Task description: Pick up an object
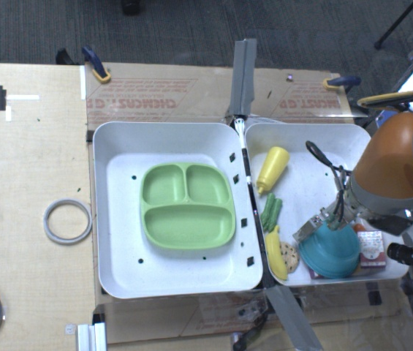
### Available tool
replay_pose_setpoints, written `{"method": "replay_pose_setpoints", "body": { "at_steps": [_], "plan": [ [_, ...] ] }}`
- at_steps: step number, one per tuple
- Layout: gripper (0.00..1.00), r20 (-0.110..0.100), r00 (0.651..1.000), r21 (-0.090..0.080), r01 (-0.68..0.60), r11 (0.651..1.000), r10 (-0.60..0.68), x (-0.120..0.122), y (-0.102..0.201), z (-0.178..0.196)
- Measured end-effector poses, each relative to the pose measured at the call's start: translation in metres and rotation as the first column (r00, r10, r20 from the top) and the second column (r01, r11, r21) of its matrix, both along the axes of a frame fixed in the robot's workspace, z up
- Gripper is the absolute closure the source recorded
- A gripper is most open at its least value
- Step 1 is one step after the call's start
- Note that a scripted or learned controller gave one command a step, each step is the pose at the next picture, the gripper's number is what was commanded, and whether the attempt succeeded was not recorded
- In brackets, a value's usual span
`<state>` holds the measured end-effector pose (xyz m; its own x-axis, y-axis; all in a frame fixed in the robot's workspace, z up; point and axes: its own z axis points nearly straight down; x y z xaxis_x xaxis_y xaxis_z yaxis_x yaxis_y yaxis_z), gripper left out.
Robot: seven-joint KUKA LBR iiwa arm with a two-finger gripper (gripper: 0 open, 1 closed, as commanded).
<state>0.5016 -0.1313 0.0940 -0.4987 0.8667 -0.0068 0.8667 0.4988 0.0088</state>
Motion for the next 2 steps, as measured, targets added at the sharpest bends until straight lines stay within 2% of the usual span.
{"method": "replay_pose_setpoints", "body": {
  "at_steps": [1, 2],
  "plan": [
    [0.0, 0.034, 0.994, -0.004, 0.106, 0.994, -0.106, -0.01, 0.012, 0.007],
    [0.0, -0.012, 0.984, 0.001, 0.18, 0.984, -0.18, 0.033, 0.027, -0.003]
  ]
}}
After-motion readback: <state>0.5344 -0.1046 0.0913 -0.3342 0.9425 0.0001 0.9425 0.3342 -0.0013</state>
